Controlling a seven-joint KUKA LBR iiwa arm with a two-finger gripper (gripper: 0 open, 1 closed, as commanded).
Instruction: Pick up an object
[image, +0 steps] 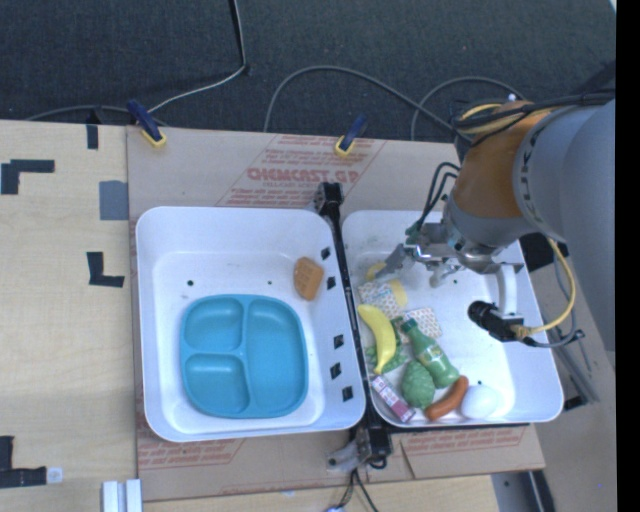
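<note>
My gripper (413, 270) hangs over the upper left part of the right bin (530, 345). Its two fingers are spread open and nothing sits between them. Just below it lie a small yellow piece (397, 292) and a patterned packet (375, 294). Further down the bin are a banana (377, 335), a green bottle (428, 350), a green vegetable (417, 383), an orange sausage-shaped toy (447, 397), a white egg (482, 401) and a pink packet (391, 396).
The left bin (160, 260) holds a blue divided plate (243, 355) and a brown bread-like piece (308, 277) near its right wall. A black divider (338, 290) runs between the bins. The arm's cable (545, 325) loops over the right bin's right side.
</note>
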